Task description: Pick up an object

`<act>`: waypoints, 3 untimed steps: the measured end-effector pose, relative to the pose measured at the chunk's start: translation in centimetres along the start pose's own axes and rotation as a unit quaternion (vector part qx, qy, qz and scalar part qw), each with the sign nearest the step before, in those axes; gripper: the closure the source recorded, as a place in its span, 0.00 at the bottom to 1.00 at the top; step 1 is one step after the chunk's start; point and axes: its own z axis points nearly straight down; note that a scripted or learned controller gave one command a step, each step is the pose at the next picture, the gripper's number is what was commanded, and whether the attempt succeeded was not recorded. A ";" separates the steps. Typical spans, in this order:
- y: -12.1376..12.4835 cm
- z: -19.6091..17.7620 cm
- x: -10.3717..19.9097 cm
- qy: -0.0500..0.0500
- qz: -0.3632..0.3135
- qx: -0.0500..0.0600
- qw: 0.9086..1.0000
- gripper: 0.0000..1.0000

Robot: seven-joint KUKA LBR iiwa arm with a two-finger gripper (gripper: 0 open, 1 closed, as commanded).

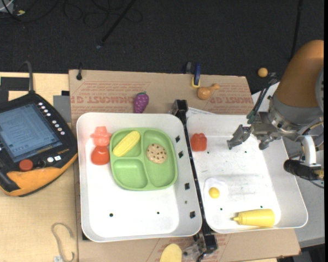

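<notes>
camera view:
gripper: over right bin, upper part; fingers apart, nothing btwn them.
red piece: right bin, top-left corner, near gripper (not touching).
fried egg, mustard bottle: right bin, lower part.

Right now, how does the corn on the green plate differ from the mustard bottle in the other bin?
The corn sits in a compartment of the green plate in the left bin; the mustard bottle lies directly on the floor of the right bin. The corn lies on a diagonal, the bottle nearly level on its side. The bottle looks longer and has a nozzle. Both are yellow.
</notes>
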 end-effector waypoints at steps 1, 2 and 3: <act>0.3 -0.8 0.0 -0.001 -0.001 -0.007 1.000 0.00; -0.2 3.7 0.1 0.000 -0.001 -0.004 1.000 0.00; -0.4 10.1 0.1 0.000 -0.001 -0.003 1.000 0.00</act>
